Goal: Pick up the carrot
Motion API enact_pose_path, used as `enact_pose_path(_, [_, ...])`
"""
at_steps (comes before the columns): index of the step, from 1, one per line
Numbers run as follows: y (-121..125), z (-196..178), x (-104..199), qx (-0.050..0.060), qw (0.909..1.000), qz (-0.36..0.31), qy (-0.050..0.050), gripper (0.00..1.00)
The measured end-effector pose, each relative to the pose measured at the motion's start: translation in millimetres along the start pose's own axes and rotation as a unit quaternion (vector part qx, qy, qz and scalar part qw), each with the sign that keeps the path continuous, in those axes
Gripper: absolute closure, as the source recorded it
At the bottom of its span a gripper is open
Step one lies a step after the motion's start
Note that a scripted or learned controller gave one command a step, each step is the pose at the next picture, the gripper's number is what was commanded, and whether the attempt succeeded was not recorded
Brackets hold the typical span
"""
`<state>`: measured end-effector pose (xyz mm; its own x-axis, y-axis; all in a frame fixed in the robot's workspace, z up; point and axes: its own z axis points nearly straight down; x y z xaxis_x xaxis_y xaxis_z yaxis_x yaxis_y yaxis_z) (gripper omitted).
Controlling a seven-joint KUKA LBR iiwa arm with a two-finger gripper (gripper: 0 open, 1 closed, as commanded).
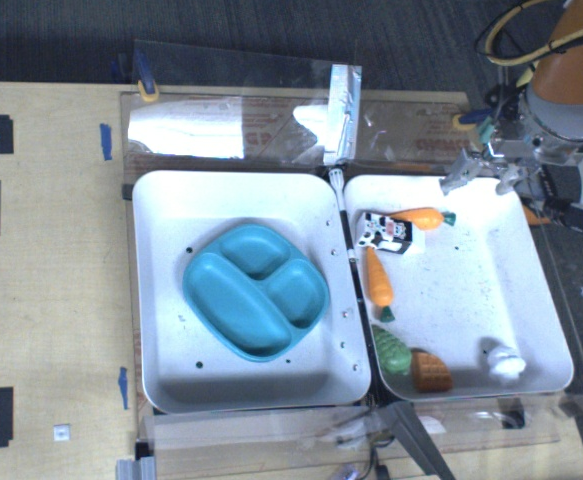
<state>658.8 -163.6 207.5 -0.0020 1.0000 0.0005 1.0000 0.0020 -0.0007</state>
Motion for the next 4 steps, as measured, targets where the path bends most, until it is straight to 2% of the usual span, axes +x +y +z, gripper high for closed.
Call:
enact_pose_path(1, [8.8,110.7,25.0,-0.003,0.9986,-0.052,-0.001,0.00])
enact_pose_path(2, [4.2,104.9,24.0,0.008,0.9986,-0.053,0.000,1.00])
enact_pose_path(3, [8.5,107.4,30.0,0.000,0.9578,-0.287,0.000,1.00])
enact_pose_path(4, [6.6,-2.5,84.3,-0.005,0.9824,-0.186,-0.002,1.00])
